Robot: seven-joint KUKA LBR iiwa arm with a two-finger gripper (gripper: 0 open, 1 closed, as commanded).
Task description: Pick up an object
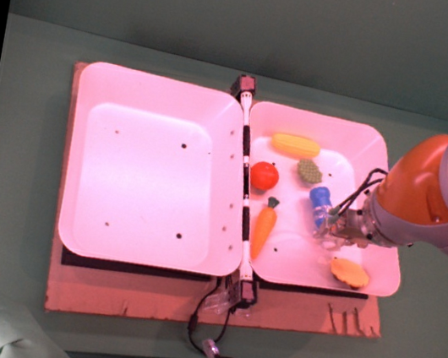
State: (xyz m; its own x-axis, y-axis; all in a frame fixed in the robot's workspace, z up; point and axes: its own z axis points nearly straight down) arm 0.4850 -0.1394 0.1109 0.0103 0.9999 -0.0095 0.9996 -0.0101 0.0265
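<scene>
The right bin (359,142) holds several toys. A yellow corn cob (295,145) lies at the back, a green knobbly piece (308,172) just in front of it. A red tomato (264,175) and an orange carrot (263,229) lie near the divider. A blue object (320,205) lies mid-bin, and a yellow-orange piece (350,273) rests at the front right corner. My gripper (331,237) hangs low in the bin, just in front of the blue object and left of the yellow-orange piece. The wrist hides its fingers.
The left bin (148,173) sits beside the right one, with a black-and-white divider bar (243,190) between them. Both rest on a brown board (134,299). A cable (212,343) trails off the front. Pale cloth (8,331) lies at the bottom left.
</scene>
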